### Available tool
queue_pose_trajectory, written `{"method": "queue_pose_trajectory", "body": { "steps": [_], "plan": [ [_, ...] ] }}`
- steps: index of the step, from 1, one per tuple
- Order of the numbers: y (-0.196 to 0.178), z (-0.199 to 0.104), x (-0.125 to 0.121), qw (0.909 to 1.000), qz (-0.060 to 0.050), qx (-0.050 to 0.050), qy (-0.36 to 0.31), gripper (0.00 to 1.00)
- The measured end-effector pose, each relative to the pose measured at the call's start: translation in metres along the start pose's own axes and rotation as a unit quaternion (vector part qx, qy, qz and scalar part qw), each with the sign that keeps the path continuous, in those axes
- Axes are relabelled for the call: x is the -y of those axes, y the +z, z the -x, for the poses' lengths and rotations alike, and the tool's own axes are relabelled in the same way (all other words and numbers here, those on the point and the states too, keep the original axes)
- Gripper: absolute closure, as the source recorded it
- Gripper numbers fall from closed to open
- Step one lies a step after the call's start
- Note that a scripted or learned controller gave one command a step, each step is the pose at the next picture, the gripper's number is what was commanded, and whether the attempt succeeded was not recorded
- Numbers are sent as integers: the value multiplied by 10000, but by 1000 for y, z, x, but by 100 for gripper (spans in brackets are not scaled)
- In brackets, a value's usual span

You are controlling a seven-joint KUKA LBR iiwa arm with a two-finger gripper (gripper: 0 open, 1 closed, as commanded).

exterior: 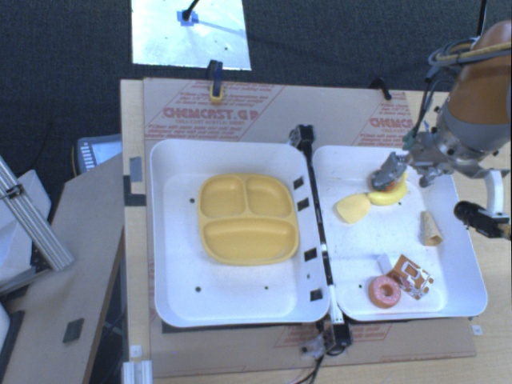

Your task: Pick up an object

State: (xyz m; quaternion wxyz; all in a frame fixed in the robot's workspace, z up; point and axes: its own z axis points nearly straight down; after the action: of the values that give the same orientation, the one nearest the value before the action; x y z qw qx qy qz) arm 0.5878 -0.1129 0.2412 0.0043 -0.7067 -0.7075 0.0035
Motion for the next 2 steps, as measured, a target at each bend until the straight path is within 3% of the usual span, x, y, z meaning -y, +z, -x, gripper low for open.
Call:
{"method": "queue_pose_trajectory", "body": {
  "steps": [1, 2],
  "plan": [
    [-7, 0, -2, 10000, 62, 6, -10, 0],
    [51, 7, -5, 10000, 52, 7, 2, 0]
  ]
}}
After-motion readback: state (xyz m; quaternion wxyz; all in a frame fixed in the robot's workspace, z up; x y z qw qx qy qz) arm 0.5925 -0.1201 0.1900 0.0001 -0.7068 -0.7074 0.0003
